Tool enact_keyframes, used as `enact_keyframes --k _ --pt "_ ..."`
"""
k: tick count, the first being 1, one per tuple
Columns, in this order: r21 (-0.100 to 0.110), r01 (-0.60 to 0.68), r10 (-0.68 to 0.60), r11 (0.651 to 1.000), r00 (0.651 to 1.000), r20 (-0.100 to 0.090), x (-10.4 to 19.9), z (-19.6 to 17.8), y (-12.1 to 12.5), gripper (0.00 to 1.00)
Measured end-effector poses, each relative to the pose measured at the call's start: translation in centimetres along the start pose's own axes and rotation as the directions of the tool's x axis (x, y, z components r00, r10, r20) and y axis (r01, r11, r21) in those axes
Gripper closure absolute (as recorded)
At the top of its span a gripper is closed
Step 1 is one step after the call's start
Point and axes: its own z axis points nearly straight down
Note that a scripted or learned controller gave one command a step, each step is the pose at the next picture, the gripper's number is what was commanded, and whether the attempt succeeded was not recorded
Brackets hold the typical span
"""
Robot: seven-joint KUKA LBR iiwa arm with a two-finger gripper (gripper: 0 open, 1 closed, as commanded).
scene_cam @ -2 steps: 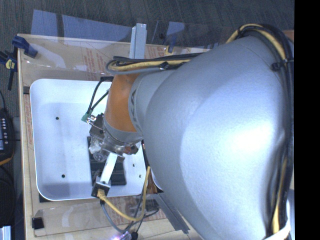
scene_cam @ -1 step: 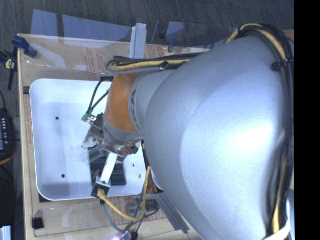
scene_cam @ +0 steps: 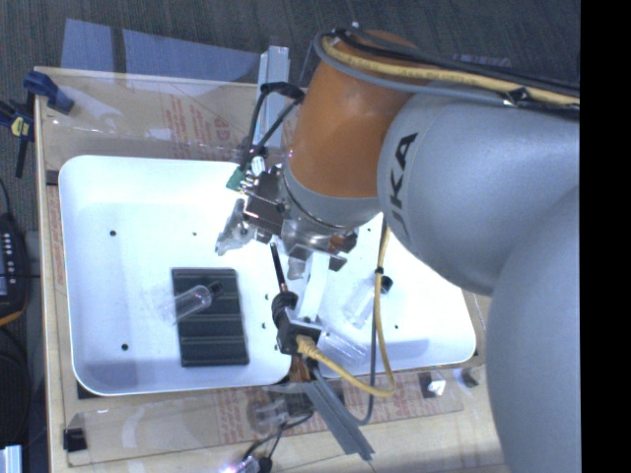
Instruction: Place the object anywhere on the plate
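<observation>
Left bin (scene_cam: pixel 99 195), lower-left of frame: black ribbed plate (scene_cam: pixel 210 316), clear tube-like object (scene_cam: pixel 195 299) lying on its upper part.
Right of it at frame centre, gripper (scene_cam: pixel 258 215) hovers over the bin; cannot tell its state. Arm (scene_cam: pixel 444 166) blocks most of right bin (scene_cam: pixel 434 338).

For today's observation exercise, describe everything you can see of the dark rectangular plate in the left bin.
The plate is a dark grey or black rectangle, longer than wide, with crosswise ridges, perhaps plastic or rubber. It lies flat on the floor of the left bin, in the lower middle, its long side running toward the bin's near wall. A small clear object, possibly a glass or plastic tube, lies across its upper end, overhanging the left edge. The tool sits above and to the right, not touching it.
</observation>
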Motion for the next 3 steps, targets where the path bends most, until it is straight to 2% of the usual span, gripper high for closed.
enact_keyframes --k 1,2,3 --pt "0.007 0.013 -0.014 1.0 1.0 0.003 0.3 -0.8 -0.2 1.0" --pt "0.006 0.013 -0.013 1.0 1.0 0.007 7.8 12.5 -3.7 1.0" --pt "0.001 0.061 -0.061 0.998 0.998 0.001 6.4 2.9 -2.9 1.0"
